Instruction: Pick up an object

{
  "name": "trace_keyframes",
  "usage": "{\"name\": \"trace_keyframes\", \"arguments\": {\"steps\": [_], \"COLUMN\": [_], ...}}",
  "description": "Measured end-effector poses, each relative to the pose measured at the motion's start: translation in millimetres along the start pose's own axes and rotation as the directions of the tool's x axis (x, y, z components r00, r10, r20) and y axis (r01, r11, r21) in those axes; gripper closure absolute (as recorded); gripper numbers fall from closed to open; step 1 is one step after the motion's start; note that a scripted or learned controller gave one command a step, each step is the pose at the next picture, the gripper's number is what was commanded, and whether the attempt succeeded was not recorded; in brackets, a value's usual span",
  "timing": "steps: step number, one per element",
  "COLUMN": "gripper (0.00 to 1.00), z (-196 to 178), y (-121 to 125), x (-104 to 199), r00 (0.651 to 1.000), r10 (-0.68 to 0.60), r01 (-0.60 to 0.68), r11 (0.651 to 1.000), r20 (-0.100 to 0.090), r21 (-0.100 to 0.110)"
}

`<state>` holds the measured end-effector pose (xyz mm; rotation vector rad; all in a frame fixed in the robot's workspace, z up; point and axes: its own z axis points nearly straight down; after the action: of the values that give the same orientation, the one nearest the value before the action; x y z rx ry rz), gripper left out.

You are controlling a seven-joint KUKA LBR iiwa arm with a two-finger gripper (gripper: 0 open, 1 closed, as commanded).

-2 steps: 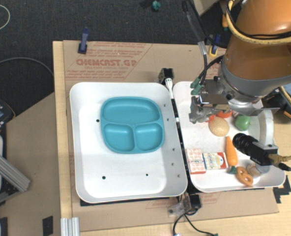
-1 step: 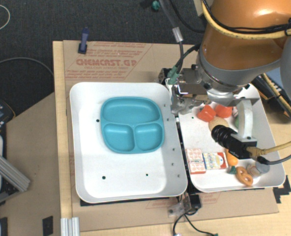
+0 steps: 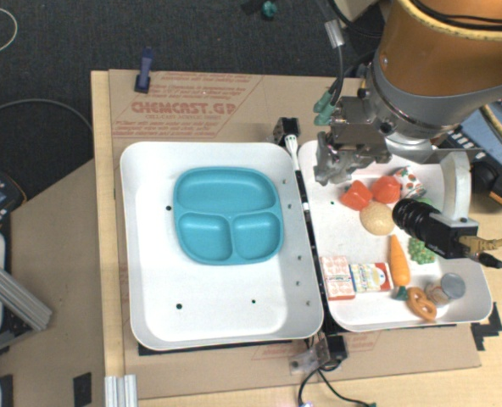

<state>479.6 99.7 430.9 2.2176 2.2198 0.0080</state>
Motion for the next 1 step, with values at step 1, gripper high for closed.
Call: {"name": "trace_keyframes", "arguments": {"steps": [1], "gripper": [1.0], "z": [-53.0], "y": [0.4], "x": [-51.8], "r00": [1.0], "r10": [0.007], "r01": [-0.007], "r11": [1.0], "r20": [0.001], "r21": [-0.002]}}
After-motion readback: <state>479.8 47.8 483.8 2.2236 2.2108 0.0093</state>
